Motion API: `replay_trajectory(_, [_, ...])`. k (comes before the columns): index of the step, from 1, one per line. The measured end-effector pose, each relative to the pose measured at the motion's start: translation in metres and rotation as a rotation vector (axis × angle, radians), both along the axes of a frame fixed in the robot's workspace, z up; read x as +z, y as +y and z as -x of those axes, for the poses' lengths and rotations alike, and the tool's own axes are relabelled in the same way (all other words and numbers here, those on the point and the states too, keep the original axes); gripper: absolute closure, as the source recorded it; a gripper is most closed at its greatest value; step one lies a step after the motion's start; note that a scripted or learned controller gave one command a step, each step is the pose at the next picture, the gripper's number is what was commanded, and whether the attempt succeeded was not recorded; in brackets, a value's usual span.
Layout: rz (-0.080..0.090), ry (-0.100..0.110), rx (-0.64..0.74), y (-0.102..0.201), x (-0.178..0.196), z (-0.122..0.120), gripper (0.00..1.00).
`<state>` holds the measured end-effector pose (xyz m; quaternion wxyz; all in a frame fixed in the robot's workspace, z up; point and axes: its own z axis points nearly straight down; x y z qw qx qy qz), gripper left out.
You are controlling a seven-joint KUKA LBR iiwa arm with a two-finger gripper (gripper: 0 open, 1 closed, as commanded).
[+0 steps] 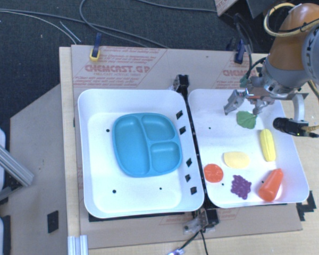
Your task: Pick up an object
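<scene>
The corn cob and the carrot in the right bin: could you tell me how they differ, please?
The corn cob is yellow and lies nearly straight up the view; the carrot is orange-red and lies slanted. The corn cob sits nearer the gripper; the carrot lies at the bin's near corner. Both are elongated toy foods.

Robotics lab: clamped board [149, 68] w/ two bins [90, 158], loose cables [122, 7] (dark carpet floor).

Grey arm [295, 41] from the right, jaws spread, pointing down.
</scene>
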<state>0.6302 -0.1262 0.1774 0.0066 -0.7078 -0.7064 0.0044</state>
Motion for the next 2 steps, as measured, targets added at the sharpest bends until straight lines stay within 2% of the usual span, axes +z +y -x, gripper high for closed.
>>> replay_trajectory(1, [0.002, -0.015, 0.002, 0.000, 0.009, -0.003, 0.00])
replay_trajectory(2, [0.001, -0.008, 0.003, 0.006, -0.052, 0.003, 0.00])
